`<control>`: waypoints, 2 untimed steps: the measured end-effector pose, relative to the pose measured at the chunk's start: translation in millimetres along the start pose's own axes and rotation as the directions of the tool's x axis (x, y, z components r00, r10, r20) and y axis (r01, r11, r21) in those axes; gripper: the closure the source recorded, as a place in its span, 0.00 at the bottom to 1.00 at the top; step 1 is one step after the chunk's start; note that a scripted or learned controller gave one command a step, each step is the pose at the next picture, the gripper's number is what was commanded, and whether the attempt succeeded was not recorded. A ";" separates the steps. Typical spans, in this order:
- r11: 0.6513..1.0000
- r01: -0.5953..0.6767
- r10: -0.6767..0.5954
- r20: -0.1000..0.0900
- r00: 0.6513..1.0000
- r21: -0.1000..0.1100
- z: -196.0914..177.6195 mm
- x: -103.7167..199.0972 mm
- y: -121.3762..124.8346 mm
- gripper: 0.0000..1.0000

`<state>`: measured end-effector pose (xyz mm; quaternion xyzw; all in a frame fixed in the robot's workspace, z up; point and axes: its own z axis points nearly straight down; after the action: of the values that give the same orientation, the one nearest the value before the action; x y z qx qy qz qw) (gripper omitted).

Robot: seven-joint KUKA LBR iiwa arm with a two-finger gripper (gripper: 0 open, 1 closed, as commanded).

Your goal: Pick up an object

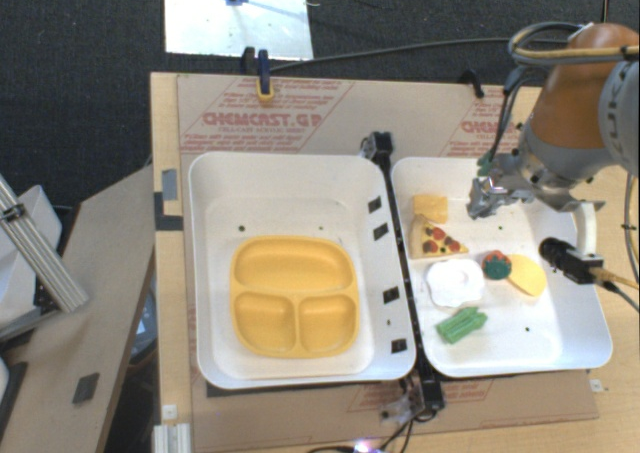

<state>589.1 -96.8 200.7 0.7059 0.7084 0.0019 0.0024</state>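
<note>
White plastic bins are being seen side by side on a board-covered bench (300, 106), which is lettered in red. Left bin (250, 191) — a yellow divided tray (295, 295) is lying flat in its middle, three compartments facing up. Right bin (580, 331) — all the small things are being kept here, gathered in its left and middle part.

Grey arm with orange band (580, 81) is being held over the right bin's far right corner. Gripper (487, 197) is hanging just right of a yellow block and apart from it; nothing is being seen between its fingers, and whether they are spread or closed cannot be told.

Things in the right bin, larger to smaller:
- pizza slice (436, 240), touching the near edge of the yellow block (431, 207)
- white round lid-like piece (456, 283), just below the slice
- green ridged piece (461, 324), lying nearest the bin's front
- yellow wedge (529, 280), with a red-and-green fruit piece (497, 265) touching its left side
</note>
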 end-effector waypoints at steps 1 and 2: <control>1.000 0.001 -0.001 0.000 1.000 0.000 -47.9 -0.3 10.3 1.00; 1.000 0.005 -0.005 -0.002 1.000 0.006 -43.2 44.5 -0.9 1.00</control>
<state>587.8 -52.3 243.9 0.7041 0.7101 0.0005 -0.0004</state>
